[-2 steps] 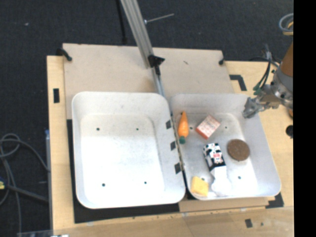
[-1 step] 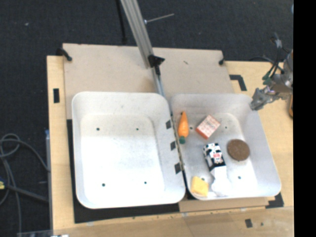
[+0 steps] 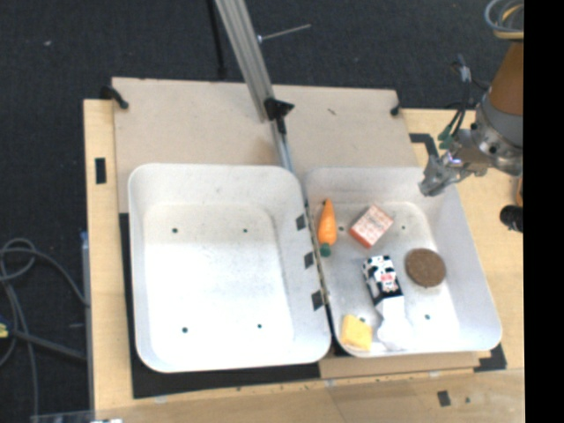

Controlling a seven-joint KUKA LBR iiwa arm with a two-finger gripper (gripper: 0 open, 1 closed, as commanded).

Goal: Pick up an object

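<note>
Objects: small things lie in the right bin [image 3: 467,263], in the right half of the frame, and any one of them can be picked.
Carrot: an orange toy carrot [image 3: 327,224] with a green end lies by the bin's left wall, near the middle of the frame.
Box: a small pink and white box [image 3: 371,226] lies just right of the carrot, a bit tilted.
Cow toy: a black and white toy [image 3: 382,278] lies in the middle of the bin, with a white thing [image 3: 394,329] touching its lower end.
Disc: a flat brown round disc [image 3: 426,268] lies right of the cow toy, apart from it.
Yellow piece: a yellow block [image 3: 356,331] sits at the bin's lower left corner, close to the wall.
Left bin: the other white bin [image 3: 220,263] is in the left half of the frame.
Gripper: the gripper [image 3: 435,181] hangs at the upper right corner of the right bin, up by the rim, away from every object.
Jaws: too small and blurry, so I cannot tell if they are released or clenched.
Step now: I think the arm is at the start of its reach, with nothing picked yet.
Good way: go for the box or the disc, since each has room around it. Come straight down over its middle, with one finger on each side.
Watch out: the carrot and yellow block are near walls, so a finger could bump the rim there.
</note>
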